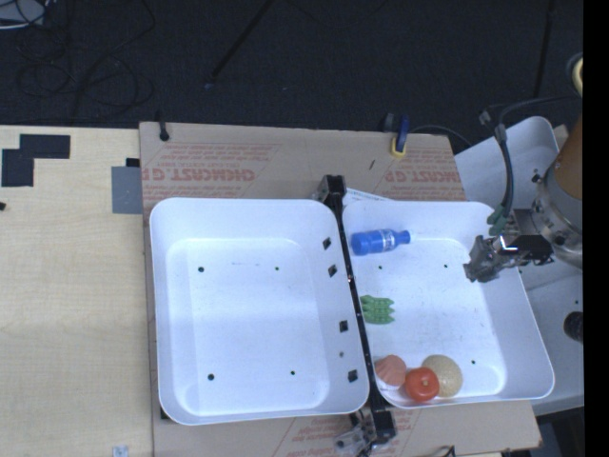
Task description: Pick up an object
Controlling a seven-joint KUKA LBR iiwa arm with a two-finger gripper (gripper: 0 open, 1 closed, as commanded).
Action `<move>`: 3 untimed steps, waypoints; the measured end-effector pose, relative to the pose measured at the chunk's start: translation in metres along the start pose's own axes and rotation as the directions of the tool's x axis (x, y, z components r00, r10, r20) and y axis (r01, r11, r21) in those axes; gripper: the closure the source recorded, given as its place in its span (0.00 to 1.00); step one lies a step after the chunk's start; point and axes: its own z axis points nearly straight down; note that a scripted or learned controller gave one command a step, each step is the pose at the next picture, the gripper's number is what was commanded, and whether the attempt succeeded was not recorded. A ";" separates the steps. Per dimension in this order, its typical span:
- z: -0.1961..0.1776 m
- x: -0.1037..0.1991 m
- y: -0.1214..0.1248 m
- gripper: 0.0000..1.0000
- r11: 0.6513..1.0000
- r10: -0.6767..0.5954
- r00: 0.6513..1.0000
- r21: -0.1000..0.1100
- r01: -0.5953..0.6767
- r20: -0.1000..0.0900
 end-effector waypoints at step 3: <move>0.167 0.028 0.061 1.00 1.000 0.006 1.000 0.016 -0.006 -0.003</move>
